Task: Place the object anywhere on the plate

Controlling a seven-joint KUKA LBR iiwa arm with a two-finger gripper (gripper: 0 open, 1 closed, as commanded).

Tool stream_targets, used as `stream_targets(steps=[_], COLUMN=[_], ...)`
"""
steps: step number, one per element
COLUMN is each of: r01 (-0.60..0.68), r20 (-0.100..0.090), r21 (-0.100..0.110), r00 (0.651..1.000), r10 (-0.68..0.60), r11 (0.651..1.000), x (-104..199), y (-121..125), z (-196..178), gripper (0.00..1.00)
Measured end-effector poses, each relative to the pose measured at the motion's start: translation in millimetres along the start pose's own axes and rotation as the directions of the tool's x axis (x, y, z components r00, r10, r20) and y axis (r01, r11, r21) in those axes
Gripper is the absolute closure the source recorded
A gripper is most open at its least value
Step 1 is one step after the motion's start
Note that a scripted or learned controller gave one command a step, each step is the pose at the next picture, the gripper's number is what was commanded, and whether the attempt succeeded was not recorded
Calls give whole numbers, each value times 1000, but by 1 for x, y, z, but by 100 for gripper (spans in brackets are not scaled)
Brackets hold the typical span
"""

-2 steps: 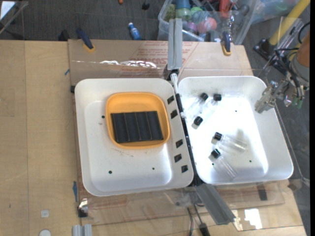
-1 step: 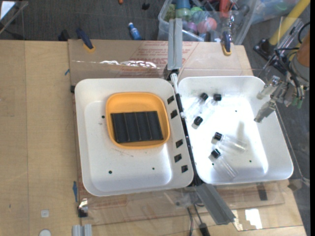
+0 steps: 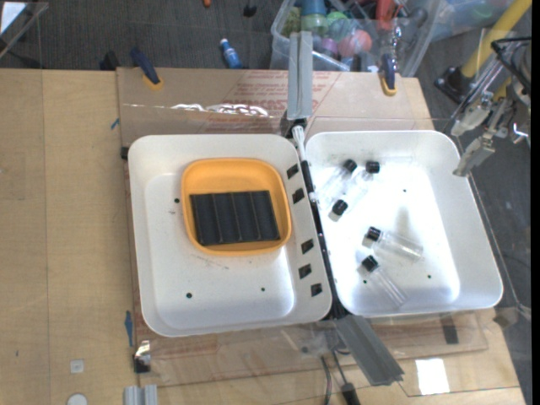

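Observation:
An orange plate (image 3: 236,172) sits in the left white bin (image 3: 160,302), with a black ridged slab (image 3: 234,217) lying across its middle. The right white bin (image 3: 472,226) holds several small clear vials with black caps: two near the back (image 3: 348,168), (image 3: 372,169), one by the divider (image 3: 338,208), and two toward the front (image 3: 391,243), (image 3: 378,275). My gripper (image 3: 469,144) hangs at the far right, above the right bin's back right rim. It is apart from every vial, and nothing shows in it.
A row of black tabs (image 3: 305,245) runs along the divider between the bins. Behind the bench stands a clear tub of coloured toys (image 3: 354,11). Blue clamps (image 3: 148,72) grip the back edge of the board.

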State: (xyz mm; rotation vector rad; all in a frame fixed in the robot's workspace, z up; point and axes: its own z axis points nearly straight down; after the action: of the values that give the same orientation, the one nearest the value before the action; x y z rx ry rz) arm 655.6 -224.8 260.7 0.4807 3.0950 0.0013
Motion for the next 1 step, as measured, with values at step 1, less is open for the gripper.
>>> stream_targets(steps=[1], r01=[-3], r20=[9], r21=[-5], r00=[1000], r10=[3], r11=[1000], x=[-2], y=[1], z=[-12], gripper=[100])
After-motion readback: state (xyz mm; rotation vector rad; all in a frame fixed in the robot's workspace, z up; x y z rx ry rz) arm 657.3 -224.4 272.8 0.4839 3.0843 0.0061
